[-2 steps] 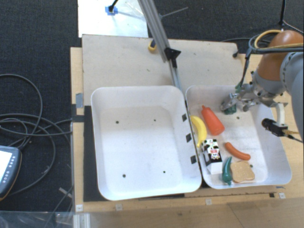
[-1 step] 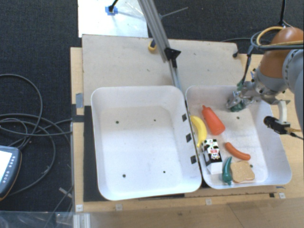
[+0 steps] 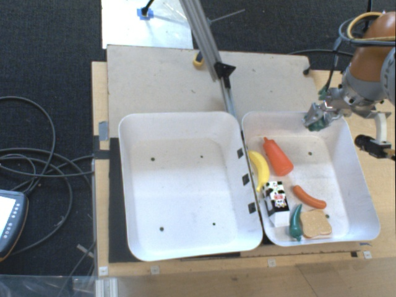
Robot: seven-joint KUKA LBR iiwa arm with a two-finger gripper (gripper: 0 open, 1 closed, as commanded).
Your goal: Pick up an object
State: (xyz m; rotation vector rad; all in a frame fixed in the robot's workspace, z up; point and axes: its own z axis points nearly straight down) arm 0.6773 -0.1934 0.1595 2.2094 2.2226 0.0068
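My gripper [image 3: 315,119] hangs over the far right corner of the right bin [image 3: 352,166], near its back rim. A dark green patch shows at its tip; I cannot tell whether that is part of the gripper or a held thing. Well in front of it, toys lie in the bin: an orange carrot-like piece [image 3: 277,156], a yellow banana [image 3: 260,169] along the left wall, a black-and-white block [image 3: 276,198], a red-orange sausage [image 3: 308,197], a green pepper [image 3: 296,223] and a slice of bread [image 3: 316,226].
The left bin [image 3: 179,184] stands beside the right one, sharing a divider edge with black tabs. A grey slanted pole [image 3: 204,33] crosses the bench's back. Cables lie on the dark floor at left, and the arm's orange band [image 3: 374,33] is at the right.
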